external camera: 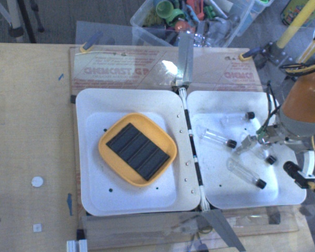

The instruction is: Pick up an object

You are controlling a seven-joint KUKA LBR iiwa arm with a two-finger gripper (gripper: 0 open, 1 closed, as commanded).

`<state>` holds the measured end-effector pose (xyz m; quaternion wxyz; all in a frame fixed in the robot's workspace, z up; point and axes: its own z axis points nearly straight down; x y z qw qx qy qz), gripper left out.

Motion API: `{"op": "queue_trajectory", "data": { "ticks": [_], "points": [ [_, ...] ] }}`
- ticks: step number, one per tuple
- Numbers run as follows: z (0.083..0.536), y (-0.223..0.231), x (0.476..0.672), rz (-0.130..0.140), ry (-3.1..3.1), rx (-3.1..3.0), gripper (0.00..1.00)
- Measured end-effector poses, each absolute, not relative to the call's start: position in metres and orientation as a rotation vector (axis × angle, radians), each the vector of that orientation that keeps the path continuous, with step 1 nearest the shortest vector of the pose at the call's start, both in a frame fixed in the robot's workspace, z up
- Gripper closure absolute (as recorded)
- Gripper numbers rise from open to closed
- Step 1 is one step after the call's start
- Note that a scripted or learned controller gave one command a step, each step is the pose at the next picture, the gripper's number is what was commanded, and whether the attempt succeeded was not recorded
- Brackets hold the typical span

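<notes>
Claw (250,142) low in right bin (215,188) among clear vials (219,138); grip state can't tell; yellow tray (137,149) in left bin (89,140).

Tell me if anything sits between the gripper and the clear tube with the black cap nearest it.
Nothing visible does. The gripper hangs low in the right bin, and the tube lies just to its left in the picture, with bare white floor between them.
</notes>
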<state>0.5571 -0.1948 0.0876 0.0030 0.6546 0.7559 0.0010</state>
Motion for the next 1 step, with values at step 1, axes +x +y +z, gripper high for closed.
{"op": "queue_trajectory", "data": {
  "ticks": [1],
  "points": [
    [0.1803, -0.1670, 0.6230, 0.002, 2.529, 1.858, 0.00]
  ]
}}
